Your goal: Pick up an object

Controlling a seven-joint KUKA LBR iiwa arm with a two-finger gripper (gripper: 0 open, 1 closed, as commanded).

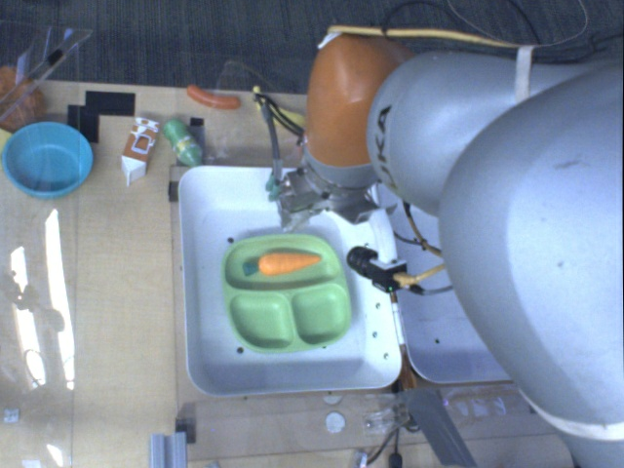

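An orange carrot (pixel 289 262) lies in the long top compartment of a green divided plate (pixel 289 315), which sits in the left white bin (pixel 210 271). My gripper (pixel 295 213) hangs just above the plate's far rim, a little behind the carrot. The grey arm and its orange band (pixel 346 96) cover most of the wrist, and the fingertips are hidden from here. Nothing shows between them.
The right bin (pixel 439 359) is mostly covered by the arm. On the bench to the left stand a blue bowl (pixel 47 159), a small carton (pixel 139 149), a green bottle (pixel 182 139) and a sausage (pixel 213 97). Cables (pixel 400 276) hang by the bins' shared wall.
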